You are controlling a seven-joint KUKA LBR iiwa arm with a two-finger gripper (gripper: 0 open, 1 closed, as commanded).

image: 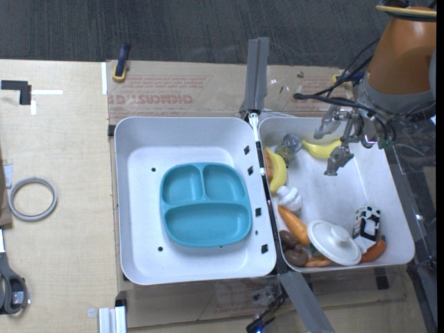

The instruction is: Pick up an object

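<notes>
Arm's orange band [409, 47] stands highest, at the upper right, and so closest to the lens. Below it the gripper [334, 144] hangs over the far half of the right bin [399, 207].

Fingers: two metal fingers [338, 159] visible, set apart with a clear gap. No object is seen clamped between them.

Candidate object: a small yellow banana [318, 148] lies at the far end of the right bin, just beside the gripper on its left. Whether the fingers touch it cannot be told.

Other contents, right bin:
- grey-green round item [290, 144], just left of the small banana;
- a larger banana [277, 170] along the left wall;
- white bottle-shaped item [291, 198] below it;
- orange carrot [293, 224];
- white domed lid [334, 242] near the front wall;
- brown items [291, 250] in the front left corner;
- black-and-white item [368, 222], with an orange-red piece [375, 250] beside it.

Left bin [132, 186]: one blue divided plate [206, 205], lying flat in the middle.

Bench, left side: a grey ring [31, 198] and, nearer the front edge, scissors [10, 291], both well apart from the bins.
</notes>
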